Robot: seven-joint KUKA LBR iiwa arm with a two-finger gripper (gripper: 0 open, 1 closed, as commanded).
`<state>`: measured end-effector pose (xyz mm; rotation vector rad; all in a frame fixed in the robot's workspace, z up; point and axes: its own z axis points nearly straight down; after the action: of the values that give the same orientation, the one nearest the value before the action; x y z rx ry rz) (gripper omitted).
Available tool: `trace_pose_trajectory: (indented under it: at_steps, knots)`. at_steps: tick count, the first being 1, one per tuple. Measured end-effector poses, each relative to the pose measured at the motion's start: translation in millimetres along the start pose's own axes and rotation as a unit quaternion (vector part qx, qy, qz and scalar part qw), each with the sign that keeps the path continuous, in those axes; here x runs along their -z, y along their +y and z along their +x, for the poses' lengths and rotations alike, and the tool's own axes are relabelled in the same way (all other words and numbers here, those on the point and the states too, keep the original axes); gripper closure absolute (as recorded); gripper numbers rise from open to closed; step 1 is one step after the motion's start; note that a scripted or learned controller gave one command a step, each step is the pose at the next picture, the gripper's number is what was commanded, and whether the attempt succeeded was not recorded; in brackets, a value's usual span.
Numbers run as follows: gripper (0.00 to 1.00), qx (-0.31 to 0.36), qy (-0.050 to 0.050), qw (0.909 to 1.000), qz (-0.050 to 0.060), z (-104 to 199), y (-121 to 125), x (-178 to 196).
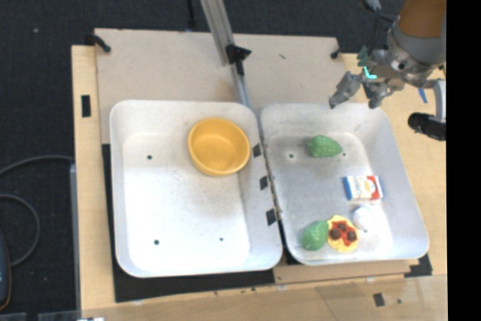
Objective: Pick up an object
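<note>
My gripper (pixel 356 95) hangs above the far edge of the right bin (pixel 301 124), its two fingers spread open with nothing between them. Below it in the right bin lie a green lumpy object (pixel 325 146), a small white, blue and red box (pixel 362 187), a white roundish item (pixel 363 218), a yellow and red toy (pixel 343 233) and a second green lump (pixel 315 235). A yellow bowl (pixel 219 146) sits at the far side of the left bin (pixel 150 237).
A slanted metal pole (pixel 213 4) rises from between the bins at the back. The arm's orange band (pixel 425 4) is at the upper right. The bench edge (pixel 83 162) runs along the left.
</note>
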<state>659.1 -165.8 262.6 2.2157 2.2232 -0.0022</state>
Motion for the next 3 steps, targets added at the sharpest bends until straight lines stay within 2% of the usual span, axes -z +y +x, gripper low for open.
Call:
trace_pose_trajectory:
  at_steps: [3]
  knots:
    - [0.0, 0.001, 0.0, 1.0, 0.002, -5, 15, -133]
